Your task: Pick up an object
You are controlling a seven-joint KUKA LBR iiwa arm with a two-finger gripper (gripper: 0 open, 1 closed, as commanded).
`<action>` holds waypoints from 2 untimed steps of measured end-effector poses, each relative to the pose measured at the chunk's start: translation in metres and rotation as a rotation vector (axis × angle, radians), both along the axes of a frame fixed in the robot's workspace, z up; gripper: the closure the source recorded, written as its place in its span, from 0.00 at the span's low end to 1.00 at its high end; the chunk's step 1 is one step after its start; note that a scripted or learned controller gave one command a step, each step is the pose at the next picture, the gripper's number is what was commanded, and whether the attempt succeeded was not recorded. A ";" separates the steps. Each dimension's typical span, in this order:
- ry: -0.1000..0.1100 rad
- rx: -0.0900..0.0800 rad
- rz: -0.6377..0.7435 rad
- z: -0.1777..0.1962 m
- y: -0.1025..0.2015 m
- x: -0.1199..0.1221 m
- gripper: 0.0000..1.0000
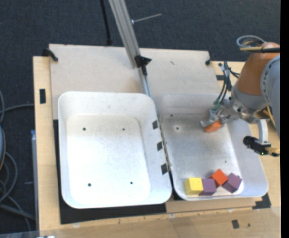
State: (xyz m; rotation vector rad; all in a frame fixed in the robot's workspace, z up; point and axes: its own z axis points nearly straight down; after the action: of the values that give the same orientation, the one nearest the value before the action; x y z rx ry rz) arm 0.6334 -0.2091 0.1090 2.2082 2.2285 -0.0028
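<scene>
My gripper [212, 123] hangs over the upper middle of the right bin [194, 148], at the end of the arm [253, 83] coming in from the right. A small orange object [213, 127] sits between its fingertips, and the gripper is shut on it. Along the right bin's front edge lie a yellow block [194, 185], a purple block [208, 186], an orange block [219, 176] and another purple block [232, 182], packed close together.
The left bin [109, 150] lies beside the right one, with a raised divider edge [161, 143] between them. A slanted metal post [127, 26] stands behind the bins. Cables hang along the arm at the right.
</scene>
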 end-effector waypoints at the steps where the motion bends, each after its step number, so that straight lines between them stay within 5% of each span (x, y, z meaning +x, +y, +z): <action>1: -0.004 0.004 -0.001 0.063 0.085 -0.016 1.00; 2: 0.003 0.002 -0.004 0.150 0.180 0.034 1.00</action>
State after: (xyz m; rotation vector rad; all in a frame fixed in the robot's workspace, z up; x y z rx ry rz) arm 0.6677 -0.0294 0.2591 2.2149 2.2269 -0.0044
